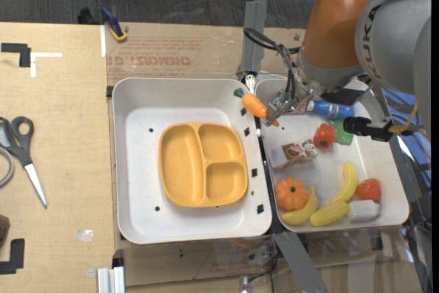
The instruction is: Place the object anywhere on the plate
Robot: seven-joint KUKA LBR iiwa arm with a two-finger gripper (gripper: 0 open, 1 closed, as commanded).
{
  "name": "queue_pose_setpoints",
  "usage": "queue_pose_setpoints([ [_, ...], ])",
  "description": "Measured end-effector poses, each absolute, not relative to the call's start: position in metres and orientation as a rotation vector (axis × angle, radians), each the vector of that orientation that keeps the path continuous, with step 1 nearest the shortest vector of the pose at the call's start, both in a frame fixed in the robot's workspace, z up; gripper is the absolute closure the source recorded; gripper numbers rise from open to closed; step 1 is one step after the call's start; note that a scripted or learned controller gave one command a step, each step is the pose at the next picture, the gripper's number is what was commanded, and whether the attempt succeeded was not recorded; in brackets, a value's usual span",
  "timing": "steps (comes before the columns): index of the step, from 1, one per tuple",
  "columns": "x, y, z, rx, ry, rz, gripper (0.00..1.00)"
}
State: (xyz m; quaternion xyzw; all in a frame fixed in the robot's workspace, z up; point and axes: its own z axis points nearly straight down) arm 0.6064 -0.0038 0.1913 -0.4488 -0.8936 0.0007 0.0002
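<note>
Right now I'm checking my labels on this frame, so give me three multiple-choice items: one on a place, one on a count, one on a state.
1. Where does the plate lie?
A) left bin
B) right bin
C) bare bench

2. How many compartments has the plate?
A) two
B) three
C) four

3. What state is the plate in?
A) face up, bare
B) face up, carrot in it
C) flipped over

Key:
1 A: the plate sits on the floor of the left bin.
2 B: it has one long well and two smaller ones.
3 A: every well shows plain yellow, and the carrot is at the bins' shared edge.
</note>
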Motion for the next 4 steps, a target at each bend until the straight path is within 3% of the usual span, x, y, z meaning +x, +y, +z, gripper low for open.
queue_pose_setpoints([
  [1,0.555,0.068,0.198,-1.170,-2.915,0.002,1.00],
  [2,0.555,0.067,0.198,-1.170,-2.915,0.002,0.00],
  [3,0.500,0.096,0.256,-1.434,-2.795,0.003,0.00],
  [4,0.480,0.046,0.292,-1.806,-2.573,0.003,0.00],
])
